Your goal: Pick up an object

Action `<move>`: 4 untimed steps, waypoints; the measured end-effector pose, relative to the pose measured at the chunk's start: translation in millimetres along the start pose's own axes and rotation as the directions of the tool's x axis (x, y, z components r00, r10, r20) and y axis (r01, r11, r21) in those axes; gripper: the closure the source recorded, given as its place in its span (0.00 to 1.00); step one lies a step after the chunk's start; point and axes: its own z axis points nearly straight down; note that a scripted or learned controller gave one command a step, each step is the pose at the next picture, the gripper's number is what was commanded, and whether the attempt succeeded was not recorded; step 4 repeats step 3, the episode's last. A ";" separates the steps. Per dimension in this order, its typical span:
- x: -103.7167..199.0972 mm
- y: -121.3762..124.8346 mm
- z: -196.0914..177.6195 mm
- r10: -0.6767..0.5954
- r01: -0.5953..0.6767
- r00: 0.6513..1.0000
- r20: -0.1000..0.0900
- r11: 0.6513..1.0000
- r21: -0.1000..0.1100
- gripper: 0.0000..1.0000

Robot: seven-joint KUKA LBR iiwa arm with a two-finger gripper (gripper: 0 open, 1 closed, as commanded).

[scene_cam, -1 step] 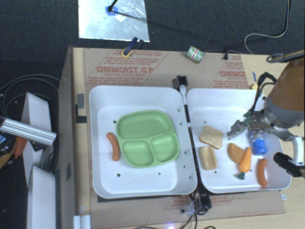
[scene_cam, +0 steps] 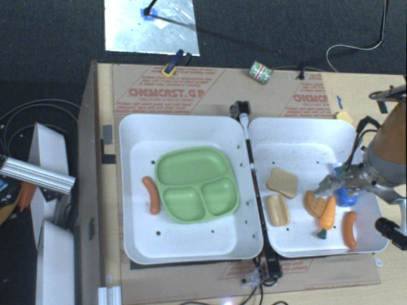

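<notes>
Apparently the target is the carrot (scene_cam: 327, 213), lying tilted in the right bin (scene_cam: 299, 138) with its green stem end toward the near wall. It sits just beside a brown waffle-like piece (scene_cam: 312, 203) on its left, possibly touching it; a blue item (scene_cam: 345, 197) is just behind it, partly covered by the arm.

Tool (scene_cam: 335, 186): low over the carrot's upper end and the waffle piece, dark prongs splayed toward the left. Whether the prongs are apart or together I cannot tell; the blur and the clutter beneath hide it. Nothing visibly sits between them, so no grasp is recorded.

Step in hand, as judged: the approach or descent onto a pick, object not yet lifted.

Other contents of the right bin: a toast slice (scene_cam: 282, 182) and a bread roll (scene_cam: 276, 210) nearer the centre divider, well apart from the tool; a sausage (scene_cam: 349, 229) near the right front corner, just beside the carrot.

Left bin (scene_cam: 137, 234): green divided plate (scene_cam: 196, 184), second sausage (scene_cam: 151, 194) beside it on the left. Both well away from the arm (scene_cam: 388, 148).

Next move calls for: centring on a single item, since carrot, waffle piece and blue item crowd together; closing across the carrot's narrow width; then a straight lift off the bench (scene_cam: 191, 91) side. Risk: pinching two items or nudging the carrot aside.
</notes>
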 end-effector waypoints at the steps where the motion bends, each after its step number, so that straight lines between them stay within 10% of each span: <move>1: 10.7 -18.4 65.2 0.000 0.000 1.000 -0.001 1.000 -0.001 0.00; 2: 11.0 -17.2 54.5 -0.001 0.001 1.000 -0.001 1.000 -0.005 1.00; 3: 65.2 23.7 -34.7 -0.004 0.004 1.000 -0.001 1.000 -0.005 1.00; 4: 65.2 23.7 -34.7 -0.004 0.004 1.000 -0.001 1.000 -0.005 1.00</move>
